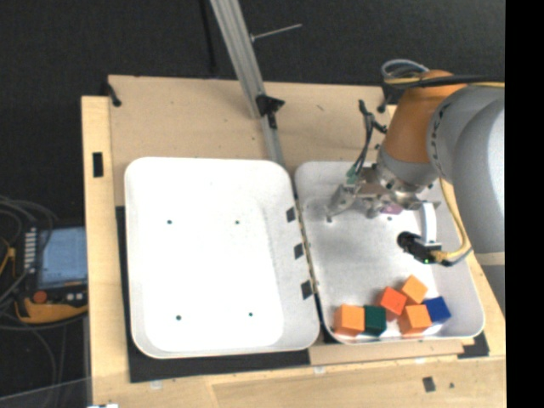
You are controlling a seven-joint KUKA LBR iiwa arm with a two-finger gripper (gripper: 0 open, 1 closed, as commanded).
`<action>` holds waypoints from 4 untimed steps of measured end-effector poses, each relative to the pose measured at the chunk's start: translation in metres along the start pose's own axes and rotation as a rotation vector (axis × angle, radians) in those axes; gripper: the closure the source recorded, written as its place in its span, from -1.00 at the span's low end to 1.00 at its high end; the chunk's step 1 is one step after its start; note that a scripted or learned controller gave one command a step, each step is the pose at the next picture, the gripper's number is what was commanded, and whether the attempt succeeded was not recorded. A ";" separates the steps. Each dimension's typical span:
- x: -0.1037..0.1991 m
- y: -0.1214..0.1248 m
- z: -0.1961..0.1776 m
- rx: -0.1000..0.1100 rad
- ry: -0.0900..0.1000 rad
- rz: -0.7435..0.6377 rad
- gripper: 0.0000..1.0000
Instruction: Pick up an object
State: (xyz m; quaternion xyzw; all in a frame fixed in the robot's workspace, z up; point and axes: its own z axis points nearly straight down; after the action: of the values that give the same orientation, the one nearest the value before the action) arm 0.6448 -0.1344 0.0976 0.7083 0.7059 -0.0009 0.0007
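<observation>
**Blocks heaped in right bin**

Wooden counter (187, 126) carries two white bins. Near the right bin's (340, 253) front wall cluster orange blocks (393, 300), a green block (375, 319) and a blue block (438, 309). Above its far end hangs the gripper (361, 201); its state cannot be told.
</observation>
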 end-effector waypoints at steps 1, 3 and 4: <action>-0.001 0.001 -0.012 -0.004 0.002 0.003 1.00; -0.006 0.006 -0.110 -0.008 0.001 -0.002 1.00; 0.049 -0.002 -0.108 0.000 0.003 -0.010 1.00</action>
State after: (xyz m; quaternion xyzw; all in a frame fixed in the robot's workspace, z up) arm 0.6428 -0.0851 0.2057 0.7049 0.7093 0.0002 -0.0002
